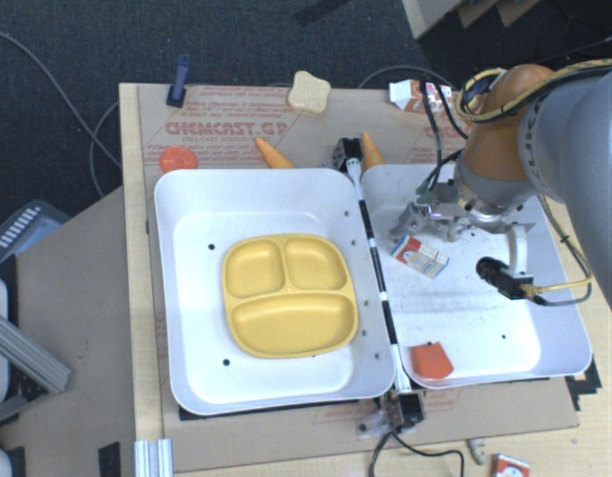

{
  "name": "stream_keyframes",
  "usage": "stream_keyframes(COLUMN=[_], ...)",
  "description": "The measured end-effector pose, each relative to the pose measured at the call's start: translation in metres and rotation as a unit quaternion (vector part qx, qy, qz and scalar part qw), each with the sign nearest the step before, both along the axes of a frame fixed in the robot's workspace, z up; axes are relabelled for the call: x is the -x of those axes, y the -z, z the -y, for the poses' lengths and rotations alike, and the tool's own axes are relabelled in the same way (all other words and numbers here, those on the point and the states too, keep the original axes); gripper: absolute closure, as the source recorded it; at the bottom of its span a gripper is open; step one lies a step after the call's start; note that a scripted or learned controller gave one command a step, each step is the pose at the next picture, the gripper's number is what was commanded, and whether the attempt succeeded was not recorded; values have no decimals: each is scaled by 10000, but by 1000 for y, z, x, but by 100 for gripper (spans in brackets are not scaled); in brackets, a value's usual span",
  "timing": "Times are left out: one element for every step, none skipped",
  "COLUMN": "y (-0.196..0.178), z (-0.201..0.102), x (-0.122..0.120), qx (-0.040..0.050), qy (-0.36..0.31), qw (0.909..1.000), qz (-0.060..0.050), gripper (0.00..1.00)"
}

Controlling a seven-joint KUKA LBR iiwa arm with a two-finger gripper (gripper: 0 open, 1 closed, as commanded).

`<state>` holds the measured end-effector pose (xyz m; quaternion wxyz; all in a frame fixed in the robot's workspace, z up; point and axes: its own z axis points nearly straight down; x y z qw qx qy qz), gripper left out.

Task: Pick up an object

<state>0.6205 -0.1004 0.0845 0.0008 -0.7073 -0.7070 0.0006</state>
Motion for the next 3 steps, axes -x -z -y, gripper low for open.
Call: stream_keyframes(y=[-10,-10,0], z=[0,0,4], x=[-1,0,24], qx=[2,2,0], qy=[-2,-1,1], qw=[10000,10000,10000], qz=[10,8,0], gripper=[100,0,0])
